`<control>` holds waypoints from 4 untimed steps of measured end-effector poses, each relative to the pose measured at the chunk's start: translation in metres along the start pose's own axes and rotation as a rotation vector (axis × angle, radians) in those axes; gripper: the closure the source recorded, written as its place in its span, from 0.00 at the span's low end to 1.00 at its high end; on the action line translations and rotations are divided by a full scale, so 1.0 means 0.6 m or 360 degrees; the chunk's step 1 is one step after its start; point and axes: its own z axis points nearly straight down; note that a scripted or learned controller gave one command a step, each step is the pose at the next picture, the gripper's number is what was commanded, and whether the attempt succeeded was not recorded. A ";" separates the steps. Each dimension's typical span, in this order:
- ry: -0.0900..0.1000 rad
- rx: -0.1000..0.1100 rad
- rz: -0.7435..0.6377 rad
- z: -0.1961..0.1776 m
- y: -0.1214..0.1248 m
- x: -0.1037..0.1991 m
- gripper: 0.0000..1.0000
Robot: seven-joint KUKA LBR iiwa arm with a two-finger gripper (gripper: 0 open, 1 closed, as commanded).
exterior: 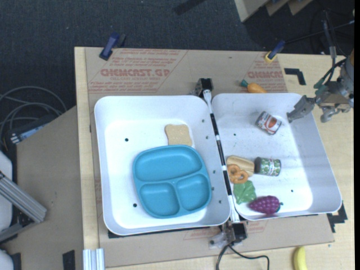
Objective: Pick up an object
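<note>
Gripper (311, 108): at the right bin's (315, 151) upper right rim, arm cut off by the frame edge; whether the fingers are spread or pressed together cannot be told, and nothing shows between them.

Right bin contents: small can (268, 122) tilted, upper middle, near the gripper but apart; dark jar with green label (268, 166) on its side; beside it a bread piece (241, 163) and pretzel (237, 175); green leaf (244, 192); purple grapes (265, 205) at the lower edge.

Left bin (112, 151): blue divided plate (171, 180), toast slice (178, 134) partly hidden behind it.

Tabletop (140, 72): carrot (254, 87) above the right bin; banana (300, 258), cut off at the bottom.
</note>
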 end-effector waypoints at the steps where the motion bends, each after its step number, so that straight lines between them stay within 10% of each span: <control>1: 0.0001 0.0002 -0.0001 0.138 0.091 0.040 0.00; 2: 0.0002 0.0004 0.0001 0.282 -0.042 0.075 0.00; 3: 0.0001 0.0001 0.0002 0.280 -0.118 0.071 0.00; 4: -0.0002 -0.0007 0.0003 0.262 -0.116 0.070 1.00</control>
